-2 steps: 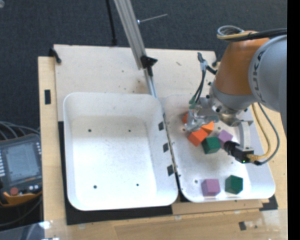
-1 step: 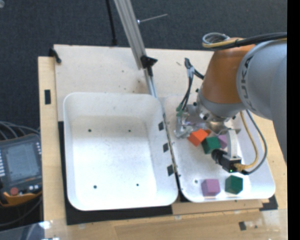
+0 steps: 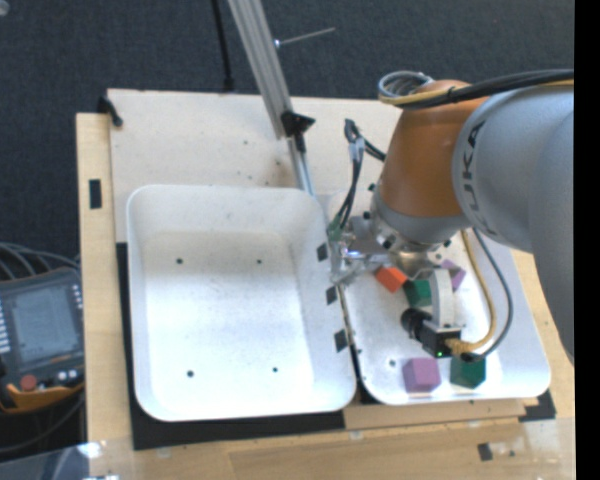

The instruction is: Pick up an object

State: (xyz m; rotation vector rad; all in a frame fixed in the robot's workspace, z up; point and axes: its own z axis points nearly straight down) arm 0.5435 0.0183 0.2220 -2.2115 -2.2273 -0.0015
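- Candidate objs all sit in the R bin (image 3: 525, 363). The orange block (image 3: 388, 279) is toward that bin's L side (view L), right below the wrist.
- The dark green block (image 3: 417, 291) is just beside the orange one on its view-R side. They look to be touching, but I can't be sure.
- The pale purple piece (image 3: 456, 277) is a bit further view-R, partly hidden by arm hardware. I can't make out its shape.
- At the near edge of the same bin the purple block (image 3: 420, 373) and a 2nd green block (image 3: 468, 371) lie side by side, apart from the orange/green pair.
- The gripper (image 3: 405, 268) is low over the orange/green pair, mostly hidden under the wrist from my cam. I can't tell if it's open or closed, or if it has hold of anything.
- The arm (image 3: 500, 158), grey w/ orange band, comes in from view R and covers the far part of the R bin.
- The L bin (image 3: 220, 308) is alongside the R bin, rims meeting, w/ a few dark specks on its floor.
- The bench (image 3: 180, 138) is a pale board under both bins. A slanted metal rail (image 3: 260, 48) rises behind the L bin's far corner.
- The pendant w/ screen (image 3: 35, 328) is off the bench at view L.
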